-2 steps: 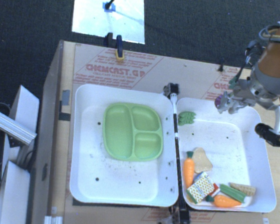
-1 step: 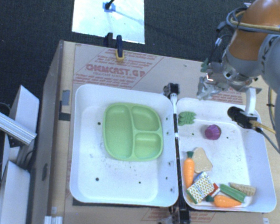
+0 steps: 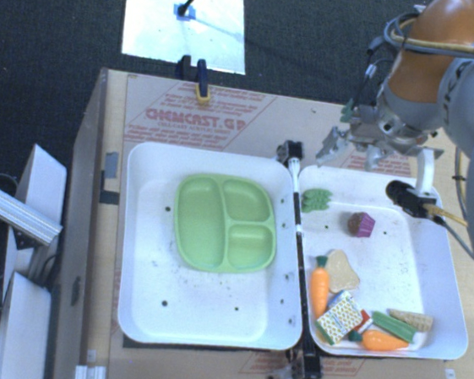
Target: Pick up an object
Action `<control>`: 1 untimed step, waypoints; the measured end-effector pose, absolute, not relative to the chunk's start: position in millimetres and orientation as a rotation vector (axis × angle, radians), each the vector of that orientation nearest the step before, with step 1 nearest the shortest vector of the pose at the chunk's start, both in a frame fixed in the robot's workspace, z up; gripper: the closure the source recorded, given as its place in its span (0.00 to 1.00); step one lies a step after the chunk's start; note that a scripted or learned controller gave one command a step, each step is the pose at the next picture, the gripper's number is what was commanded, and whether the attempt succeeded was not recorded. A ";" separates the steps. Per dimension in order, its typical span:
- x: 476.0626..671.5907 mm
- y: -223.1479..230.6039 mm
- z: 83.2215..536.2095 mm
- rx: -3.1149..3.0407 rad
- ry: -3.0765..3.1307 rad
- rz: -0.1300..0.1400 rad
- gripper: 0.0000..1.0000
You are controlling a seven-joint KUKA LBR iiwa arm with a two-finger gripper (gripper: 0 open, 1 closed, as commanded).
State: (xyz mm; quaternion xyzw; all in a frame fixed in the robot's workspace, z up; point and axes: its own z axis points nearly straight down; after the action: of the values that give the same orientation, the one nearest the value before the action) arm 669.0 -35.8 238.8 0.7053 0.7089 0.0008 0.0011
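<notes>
From the camera view: the gripper [image 3: 352, 152] hangs over the far rim of the right bin [image 3: 452, 277], jaws spread apart with nothing between them, which looks like a ready-to-descend pose rather than a grasp. Nothing is picked yet.

Closest candidates sit just near of it. The green leafy toy [image 3: 315, 200] lies tucked against the bin's left wall, and the purple toy [image 3: 360, 224] stands alone on open floor to its right. The purple one looks the easier take, since that left wall could block a finger going for the leafy piece.

Further toward the near end, the toys crowd together: a carrot [image 3: 319, 291], a tan slice [image 3: 342, 270] and a patterned packet [image 3: 341, 317] are touching. A green stick [image 3: 391, 327] lies on a second carrot [image 3: 383, 340], with a cracker [image 3: 411, 318] just beside them.

The left bin [image 3: 142, 241] holds a green divided plate [image 3: 223, 224], well apart from the arm
</notes>
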 end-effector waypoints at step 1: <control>666.6 -83.4 98.0 2.218 2.222 0.001 0.00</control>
State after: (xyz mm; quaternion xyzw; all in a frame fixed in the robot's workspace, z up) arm 666.6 -83.4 98.0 0.7065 0.7077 0.0002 0.0012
